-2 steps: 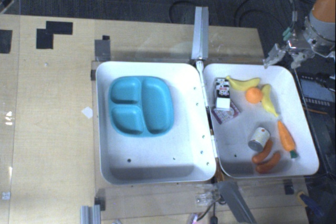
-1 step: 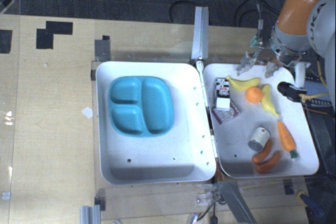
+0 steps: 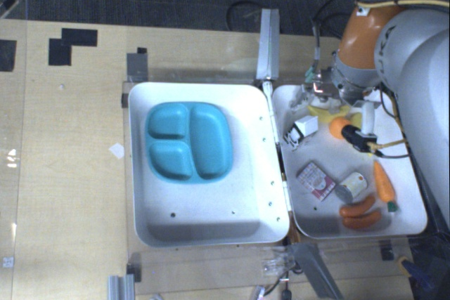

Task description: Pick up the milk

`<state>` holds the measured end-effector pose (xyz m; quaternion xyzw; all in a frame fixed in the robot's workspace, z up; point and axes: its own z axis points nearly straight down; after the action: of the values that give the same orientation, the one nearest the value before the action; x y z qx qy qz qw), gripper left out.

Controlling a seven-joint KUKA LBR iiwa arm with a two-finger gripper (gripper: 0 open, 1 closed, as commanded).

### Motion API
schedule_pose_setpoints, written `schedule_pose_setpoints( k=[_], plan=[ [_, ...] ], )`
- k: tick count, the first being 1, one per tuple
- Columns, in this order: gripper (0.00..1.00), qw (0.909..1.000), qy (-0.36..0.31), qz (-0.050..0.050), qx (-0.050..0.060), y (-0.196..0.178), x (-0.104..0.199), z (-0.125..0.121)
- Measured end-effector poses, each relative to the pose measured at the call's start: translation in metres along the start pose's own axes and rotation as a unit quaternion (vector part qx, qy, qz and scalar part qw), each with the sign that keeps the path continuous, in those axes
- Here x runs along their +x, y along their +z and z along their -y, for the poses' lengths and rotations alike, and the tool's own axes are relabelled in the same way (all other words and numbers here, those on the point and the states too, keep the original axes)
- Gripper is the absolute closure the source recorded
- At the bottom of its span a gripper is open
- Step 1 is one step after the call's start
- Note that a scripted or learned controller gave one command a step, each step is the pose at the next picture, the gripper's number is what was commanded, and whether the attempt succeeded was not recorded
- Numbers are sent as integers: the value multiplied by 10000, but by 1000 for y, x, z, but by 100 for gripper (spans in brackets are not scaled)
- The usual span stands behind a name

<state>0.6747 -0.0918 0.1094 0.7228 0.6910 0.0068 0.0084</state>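
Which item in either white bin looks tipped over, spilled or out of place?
Nothing is spilled. The small white milk carton and the grey can in the right bin seem to lie on their sides among loosely scattered toy food. The blue divided plate sits flat in the left bin.

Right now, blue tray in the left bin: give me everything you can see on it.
The blue tray is a turquoise, rounded-rectangle plate that looks like moulded plastic. It has three compartments: two smaller ones stacked on its left side and one long one on its right. It lies flat, right side up, on the floor of the left bin, in the upper-left part, apart from the walls. Its compartments hold nothing visible, and only the bin floor touches it.
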Motion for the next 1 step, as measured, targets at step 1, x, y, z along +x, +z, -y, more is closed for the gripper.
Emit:
schedule_pose_setpoints(
  k=[1],
  plan=[
    [100, 10000, -9, 7, -37, -14, 0, -3]
  ],
)
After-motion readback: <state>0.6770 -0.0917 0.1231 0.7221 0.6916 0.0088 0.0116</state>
